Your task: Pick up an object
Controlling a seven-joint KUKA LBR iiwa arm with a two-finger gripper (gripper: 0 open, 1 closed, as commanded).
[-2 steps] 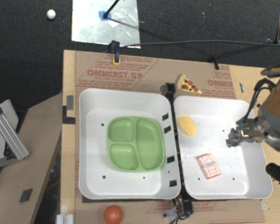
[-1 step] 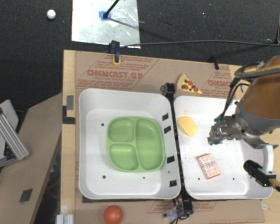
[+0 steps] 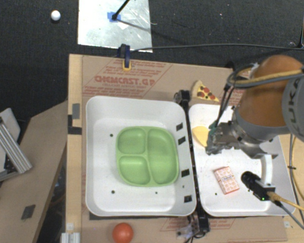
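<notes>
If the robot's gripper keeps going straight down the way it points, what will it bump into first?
Probably the yellow thing in the right bin. The gripper hangs at its right edge, pointing down. Depth is hard to judge, so it might touch the bin's white floor beside it instead.

A pale green divided plate (image 3: 146, 156) sits in the white left bin (image 3: 100, 141). The white right bin (image 3: 239, 202) holds a pink, red-patterned packet (image 3: 226, 180) and a yellow piece (image 3: 200, 134). An orange-red ball (image 3: 122, 233) lies at the counter's front edge.
</notes>
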